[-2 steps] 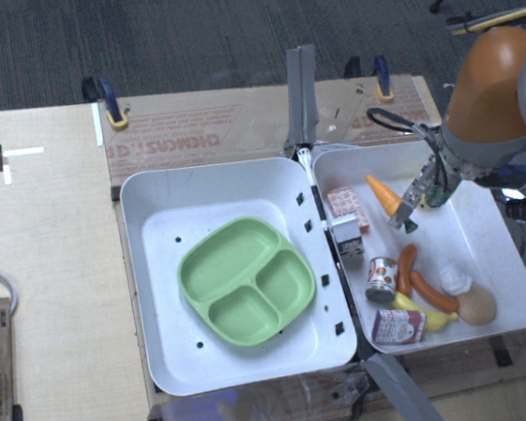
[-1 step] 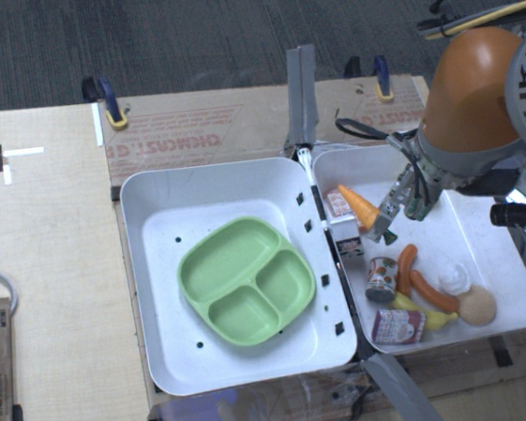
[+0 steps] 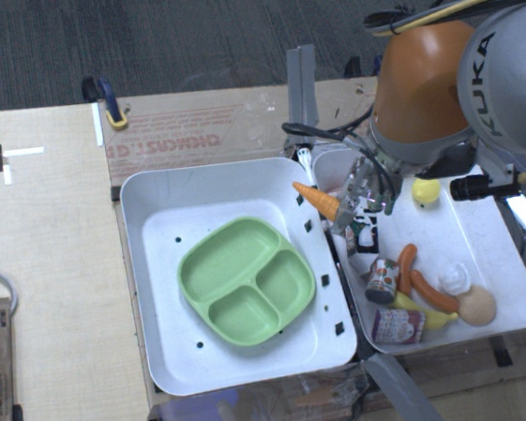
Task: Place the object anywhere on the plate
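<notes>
A green three-compartment plate [image 3: 246, 280] lies in the left white bin [image 3: 156, 264]. An orange toy carrot [image 3: 315, 198] hangs above the divider between the two bins, just off the plate's upper right corner. Its pointed tip faces left toward the left bin. My gripper [image 3: 342, 211] is shut on the carrot's thick end, and the grey arm with its orange band [image 3: 422, 73] rises behind it to the right.
The right bin [image 3: 491, 226] holds a yellow lemon [image 3: 425, 192], a small can [image 3: 381, 279], two orange sausages [image 3: 431, 293], a white lump [image 3: 453, 277], a tan ball [image 3: 477, 306] and a pink packet [image 3: 398, 326]. A black cable runs near the wrist.
</notes>
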You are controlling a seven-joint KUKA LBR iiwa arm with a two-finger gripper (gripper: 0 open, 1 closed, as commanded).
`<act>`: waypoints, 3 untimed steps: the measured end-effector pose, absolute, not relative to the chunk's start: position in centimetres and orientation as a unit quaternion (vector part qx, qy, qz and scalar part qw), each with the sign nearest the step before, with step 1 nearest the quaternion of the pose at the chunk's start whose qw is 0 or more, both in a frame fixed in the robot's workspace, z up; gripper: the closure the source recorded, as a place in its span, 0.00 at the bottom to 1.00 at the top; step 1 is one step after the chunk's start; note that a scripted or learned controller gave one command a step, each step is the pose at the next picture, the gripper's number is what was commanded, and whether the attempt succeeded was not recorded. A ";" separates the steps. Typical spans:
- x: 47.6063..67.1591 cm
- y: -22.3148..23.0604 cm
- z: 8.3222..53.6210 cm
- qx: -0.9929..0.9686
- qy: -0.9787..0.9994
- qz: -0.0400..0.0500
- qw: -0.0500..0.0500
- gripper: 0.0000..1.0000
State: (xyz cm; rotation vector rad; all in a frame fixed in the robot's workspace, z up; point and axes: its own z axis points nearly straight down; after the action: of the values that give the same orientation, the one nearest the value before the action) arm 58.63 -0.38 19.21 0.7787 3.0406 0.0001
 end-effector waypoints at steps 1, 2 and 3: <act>60.9 1.8 25.1 0.239 0.971 0.000 0.001 1.00; 56.6 7.0 19.1 0.256 0.967 0.000 -0.001 1.00; 63.1 3.6 19.2 0.274 0.962 0.000 0.001 1.00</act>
State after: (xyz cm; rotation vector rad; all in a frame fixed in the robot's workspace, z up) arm 63.10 3.57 19.16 0.8602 3.0192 -0.0010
